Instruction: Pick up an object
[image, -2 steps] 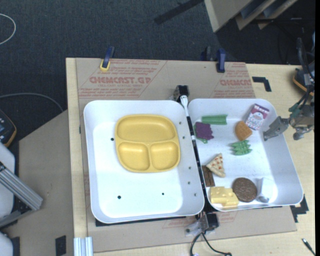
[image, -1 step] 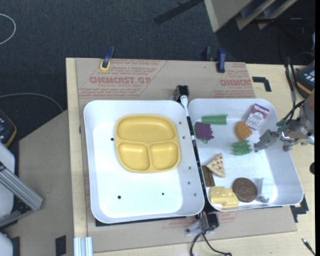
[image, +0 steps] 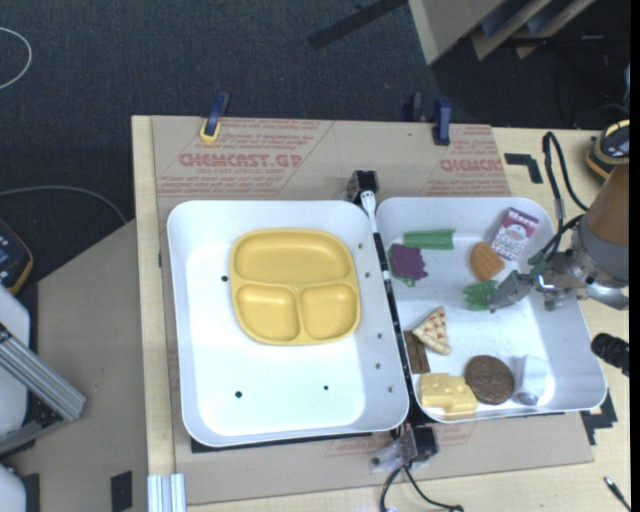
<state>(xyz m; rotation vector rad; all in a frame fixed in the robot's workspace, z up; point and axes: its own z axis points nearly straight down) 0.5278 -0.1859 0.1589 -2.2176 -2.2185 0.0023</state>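
While the fingers (image: 515, 288), spread uncertain, hover by green food (image: 480, 294), the board (image: 240, 160) reads "CHEMCAST GP".

Two white bins (image: 190, 300); one yellow tray (image: 296, 284); nine toy foods (image: 432, 330).

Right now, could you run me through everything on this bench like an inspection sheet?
Surface: cardboard-topped bench bearing a left bin and a right bin.
Job's things: in the right bin, purple grapes, pizza slice, cheese block, brown cookie, green stick, small carton.
Clutter: yellow divided tray in the left bin.
Grippers: gripper low over the right bin beside a green leafy piece.
Cables: black cable by the arm; wires at the front edge.
Surroundings: dark carpet.
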